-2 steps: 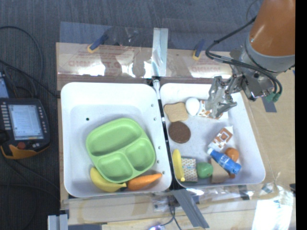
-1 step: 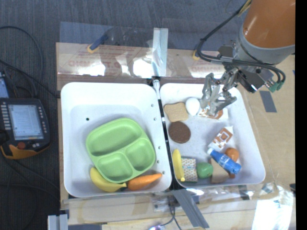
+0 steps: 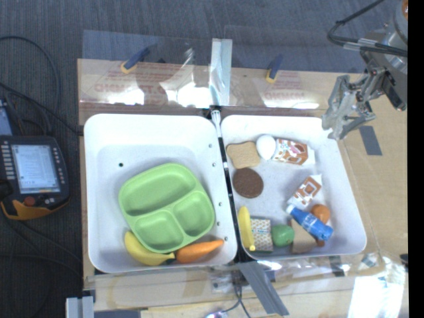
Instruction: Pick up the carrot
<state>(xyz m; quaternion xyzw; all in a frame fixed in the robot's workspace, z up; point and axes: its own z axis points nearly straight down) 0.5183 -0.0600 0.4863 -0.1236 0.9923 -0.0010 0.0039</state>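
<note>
The orange carrot (image 3: 198, 250) lies along the near wall of the left bin (image 3: 99, 177), just below the green divided plate (image 3: 167, 206) and to the right of a yellow banana (image 3: 144, 250). My gripper (image 3: 338, 123) hangs at the upper right, over the far right corner of the right bin (image 3: 351, 197), far from the carrot. Its two fingers stand apart with nothing between them.
The right bin holds a tan bread slice (image 3: 242, 154), a white egg (image 3: 265, 146), a brown cookie (image 3: 248, 182), snack packets (image 3: 291, 152), a blue bottle (image 3: 311, 223), a second banana (image 3: 246, 227) and a green item (image 3: 283, 235). A teach pendant (image 3: 32, 171) lies at left.
</note>
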